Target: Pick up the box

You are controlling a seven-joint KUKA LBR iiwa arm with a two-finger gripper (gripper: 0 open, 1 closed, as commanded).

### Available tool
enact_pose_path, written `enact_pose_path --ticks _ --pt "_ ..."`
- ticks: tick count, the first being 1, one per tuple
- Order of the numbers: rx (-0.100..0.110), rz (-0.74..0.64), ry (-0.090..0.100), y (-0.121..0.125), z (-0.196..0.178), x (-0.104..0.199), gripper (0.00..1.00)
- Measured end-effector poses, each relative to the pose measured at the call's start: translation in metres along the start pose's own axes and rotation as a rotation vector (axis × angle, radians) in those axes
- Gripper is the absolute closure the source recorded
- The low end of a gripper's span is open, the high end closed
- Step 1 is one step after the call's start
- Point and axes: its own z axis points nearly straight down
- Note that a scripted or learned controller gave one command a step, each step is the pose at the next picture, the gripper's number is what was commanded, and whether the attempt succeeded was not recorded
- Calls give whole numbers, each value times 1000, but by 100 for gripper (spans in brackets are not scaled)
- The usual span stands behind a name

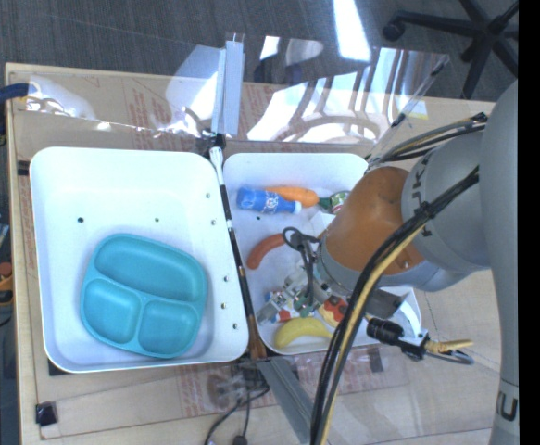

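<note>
The claw (pixel 299 291) hangs low inside the right bin (pixel 293 160), under the orange band (pixel 367 225) of the arm. We cannot tell whether it is released or clenched, since the wrist hides its tip. Touching or just beside the claw, on its left, lies a small multicoloured object (pixel 280 299). Just below the claw we see a yellow banana (pixel 302 334). Above and left of the claw lies a curved red-orange piece (pixel 268 247). Farther above it, near the bin's far wall and well apart from the claw, lies the blue oblong item that we take to be the box (pixel 262 199), end to end with an orange carrot (pixel 294 194). Well to the claw's left, the left bin (pixel 43 248) holds a teal divided plate (pixel 144 295).
</note>
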Motion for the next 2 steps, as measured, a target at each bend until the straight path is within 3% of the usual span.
enact_pose_path --ticks 1,2 --pt "11 23 -19 5 -2 11 0" --pt "1 -97 2 82 -58 -75 0"
